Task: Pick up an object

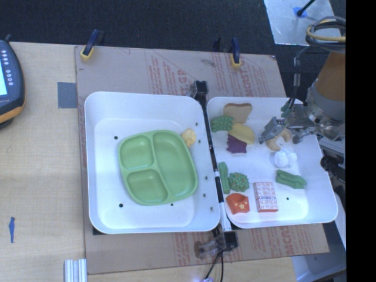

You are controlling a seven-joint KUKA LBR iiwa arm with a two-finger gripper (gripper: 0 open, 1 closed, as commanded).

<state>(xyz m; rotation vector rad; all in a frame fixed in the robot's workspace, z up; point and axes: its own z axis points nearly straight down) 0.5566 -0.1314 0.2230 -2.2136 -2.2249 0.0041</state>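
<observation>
My gripper [284, 133] hangs low over the upper right part of the right bin [317, 207], open. A small tan piece [276, 143] lies on the bin floor just under its fingers. A white lumpy piece [286, 157] sits right in front of it. Elsewhere in this bin lie a bread slice [237, 110], a leafy green piece [221, 123], a yellow piece [242, 134] on a purple one [236, 146], a green pickle [291, 179], a red-and-white box [265, 197], a red piece [237, 203] and a green floret [238, 181].
The left bin [100, 204] holds a green divided plate [157, 167] and a small yellow piece [188, 136] by its right wall. A black divider clamp [201, 90] sits between the bins. A handheld pendant [7, 81] lies at the far left.
</observation>
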